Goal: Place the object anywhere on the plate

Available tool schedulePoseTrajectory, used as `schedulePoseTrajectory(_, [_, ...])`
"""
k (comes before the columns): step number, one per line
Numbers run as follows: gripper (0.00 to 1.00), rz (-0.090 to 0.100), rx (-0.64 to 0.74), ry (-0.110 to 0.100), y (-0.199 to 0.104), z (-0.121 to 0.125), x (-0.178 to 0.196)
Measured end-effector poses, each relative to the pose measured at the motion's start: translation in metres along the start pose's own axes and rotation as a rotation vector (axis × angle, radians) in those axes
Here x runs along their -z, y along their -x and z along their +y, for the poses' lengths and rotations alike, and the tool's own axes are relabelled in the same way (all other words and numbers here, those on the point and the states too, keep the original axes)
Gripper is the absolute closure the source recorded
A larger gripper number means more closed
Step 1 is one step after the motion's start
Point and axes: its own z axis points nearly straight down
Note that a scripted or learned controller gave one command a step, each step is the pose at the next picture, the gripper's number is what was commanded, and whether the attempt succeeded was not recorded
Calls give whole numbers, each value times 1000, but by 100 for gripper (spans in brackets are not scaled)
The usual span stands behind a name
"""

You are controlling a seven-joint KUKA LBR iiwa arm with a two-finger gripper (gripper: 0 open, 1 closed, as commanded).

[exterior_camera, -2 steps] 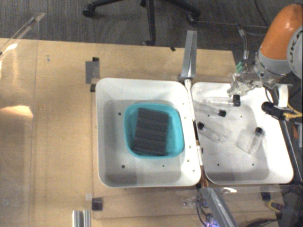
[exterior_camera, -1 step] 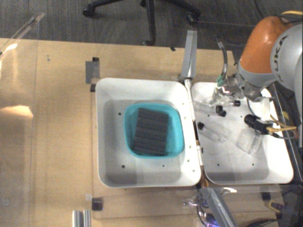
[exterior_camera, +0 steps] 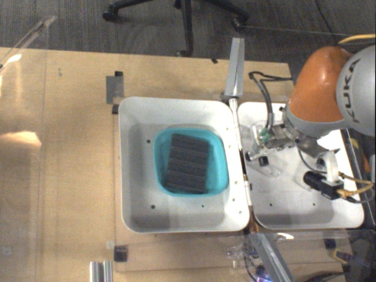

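Resting flat on teal plate (exterior_camera: pixel 220 157): dark ridged block (exterior_camera: pixel 188 163) | tool (exterior_camera: pixel 262 148) state: cannot tell

Wooden bench (exterior_camera: pixel 64 175) bearing two white bins (exterior_camera: pixel 135 216)

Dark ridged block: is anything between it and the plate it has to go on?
Nothing visible stands in the way. The dark ridged block already lies flat on the teal plate in the left bin, inside the plate's rim. The arm is over the right bin, apart from both.
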Motion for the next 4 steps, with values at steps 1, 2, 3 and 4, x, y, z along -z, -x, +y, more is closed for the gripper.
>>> schedulePoseTrajectory(1, [0, 0, -1, 0, 0, 0, 0])
schedulePoseTrajectory(2, [0, 1, -59, 1, -81, 16, 0])
schedulePoseTrajectory(3, [0, 0, -100, 3, -92, 14, 40])
schedulePoseTrajectory(4, [0, -2, -130, 1, -20, 17, 25])
